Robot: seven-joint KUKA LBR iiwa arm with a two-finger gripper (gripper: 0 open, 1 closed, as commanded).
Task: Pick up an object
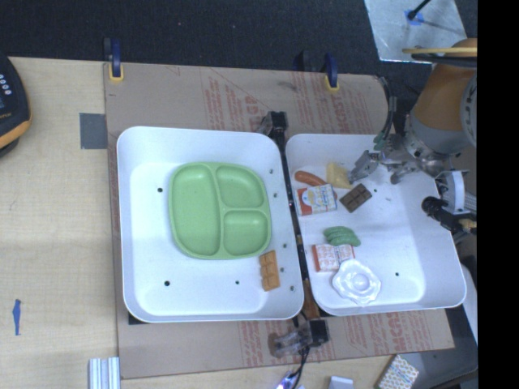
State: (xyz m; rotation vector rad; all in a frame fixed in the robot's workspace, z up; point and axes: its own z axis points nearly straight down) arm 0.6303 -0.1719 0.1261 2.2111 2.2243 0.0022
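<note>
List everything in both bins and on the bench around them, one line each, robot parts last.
Left bin: one, white, left of centre.
Right bin: one, white, beside it.
Divided plate: one, light green, middle of left bin.
Waffle-like piece: one, orange-brown, left bin, near its front right corner.
Sausage: one, orange-red, right bin, back left.
Yellow wedge: one, beside the sausage.
Small cartons: two, red and white, right bin's left side.
Brown block: one, dark, right of the upper carton.
Green item: one, between the cartons.
White item: one, right bin's front.
Clamps: two, blue, cardboard's back edge.
Arm: one, grey and orange, right.
Hand: one, over the right bin's back.
</note>
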